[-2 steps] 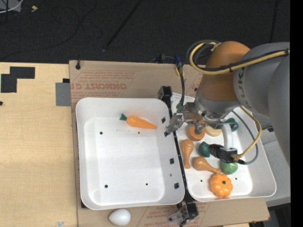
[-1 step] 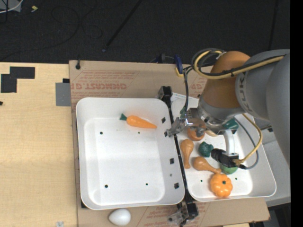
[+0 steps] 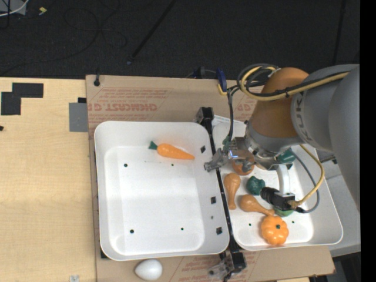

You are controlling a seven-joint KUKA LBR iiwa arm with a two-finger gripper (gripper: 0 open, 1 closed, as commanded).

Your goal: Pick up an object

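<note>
Camera view: mirrored print on cardboard [image 3: 126,106]; tool [image 3: 235,157] grip state unclear.

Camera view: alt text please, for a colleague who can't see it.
The grey arm reaches from the right over the right bin, which holds tan gourds and an orange pumpkin. A carrot lies in the left bin; a white egg sits outside.

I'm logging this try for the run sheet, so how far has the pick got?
Done: the arm has reached over the right bin, and its tool sits low near the bin's left wall, by a tan gourd. In hand: nothing visibly gripped; the tool's state is unclear. Left: grasp and lift. The pumpkin, second gourd and the carrot in the left bin all lie untouched.
</note>
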